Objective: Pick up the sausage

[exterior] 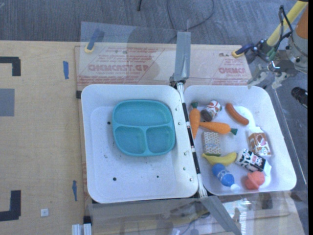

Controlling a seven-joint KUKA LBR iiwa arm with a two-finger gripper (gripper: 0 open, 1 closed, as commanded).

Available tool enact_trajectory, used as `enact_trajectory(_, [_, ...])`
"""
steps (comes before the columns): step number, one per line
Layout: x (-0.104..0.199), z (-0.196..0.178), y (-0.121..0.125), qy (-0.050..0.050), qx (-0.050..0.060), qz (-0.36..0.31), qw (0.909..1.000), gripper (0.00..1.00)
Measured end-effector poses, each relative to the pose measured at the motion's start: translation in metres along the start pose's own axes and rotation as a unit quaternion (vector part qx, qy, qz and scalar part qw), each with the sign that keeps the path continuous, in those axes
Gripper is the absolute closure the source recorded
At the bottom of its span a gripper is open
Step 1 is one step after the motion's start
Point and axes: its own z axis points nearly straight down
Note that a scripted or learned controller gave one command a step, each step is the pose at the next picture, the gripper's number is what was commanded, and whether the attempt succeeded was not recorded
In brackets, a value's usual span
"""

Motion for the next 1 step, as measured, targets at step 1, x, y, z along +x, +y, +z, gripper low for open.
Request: enact_trajectory(1, [0.0053, 0.1420, 0.0092, 0.000, 0.000, -0.033, 0.9995, 0.00])
